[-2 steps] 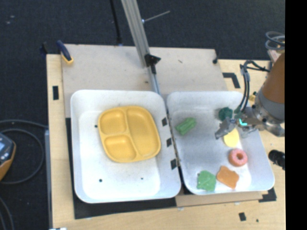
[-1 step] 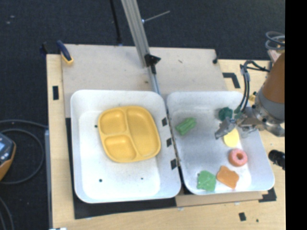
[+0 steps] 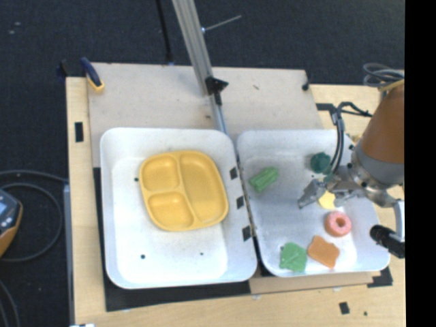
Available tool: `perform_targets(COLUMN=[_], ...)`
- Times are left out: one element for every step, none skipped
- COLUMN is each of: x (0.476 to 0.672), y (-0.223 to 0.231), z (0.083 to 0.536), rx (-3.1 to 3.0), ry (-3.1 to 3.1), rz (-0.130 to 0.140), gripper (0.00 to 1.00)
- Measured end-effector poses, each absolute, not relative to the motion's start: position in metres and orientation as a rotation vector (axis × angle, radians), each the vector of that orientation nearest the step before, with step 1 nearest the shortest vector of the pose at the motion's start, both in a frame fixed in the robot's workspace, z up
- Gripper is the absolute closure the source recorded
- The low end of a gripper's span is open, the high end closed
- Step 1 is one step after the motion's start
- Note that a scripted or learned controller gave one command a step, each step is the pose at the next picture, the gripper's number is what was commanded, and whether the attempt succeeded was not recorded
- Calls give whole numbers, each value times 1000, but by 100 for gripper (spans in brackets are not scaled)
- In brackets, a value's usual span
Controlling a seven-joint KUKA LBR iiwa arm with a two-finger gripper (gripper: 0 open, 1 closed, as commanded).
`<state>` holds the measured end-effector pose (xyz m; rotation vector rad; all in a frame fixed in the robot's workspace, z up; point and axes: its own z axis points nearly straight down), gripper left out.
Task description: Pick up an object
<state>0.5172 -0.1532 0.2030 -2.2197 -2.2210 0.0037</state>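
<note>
The right bin [image 3: 286, 148] holds several small objects: a light green piece [image 3: 263, 178], a dark green piece [image 3: 320, 161], a yellow piece [image 3: 328, 201], a pink ring [image 3: 338, 223], an orange piece [image 3: 323, 251] and a green piece [image 3: 293, 257]. My gripper [image 3: 320, 193] reaches in from the right and hangs low over the bin's right half. It sits right at the yellow piece, partly covering it, with the dark green piece just behind and the pink ring just in front. Whether it touches the yellow piece is unclear.
The left bin [image 3: 122, 251] carries a yellow divided plate [image 3: 184, 189]. A slanted metal pole [image 3: 197, 46] rises behind the bins, ending near their shared edge. The arm's orange band [image 3: 385, 128] stands over the right bin's far right side.
</note>
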Motion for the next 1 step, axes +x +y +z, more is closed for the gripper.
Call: perform_targets(x=[523], y=[-149], z=[142], rx=[-2220], ry=[-2219], rz=[4], gripper=[0])
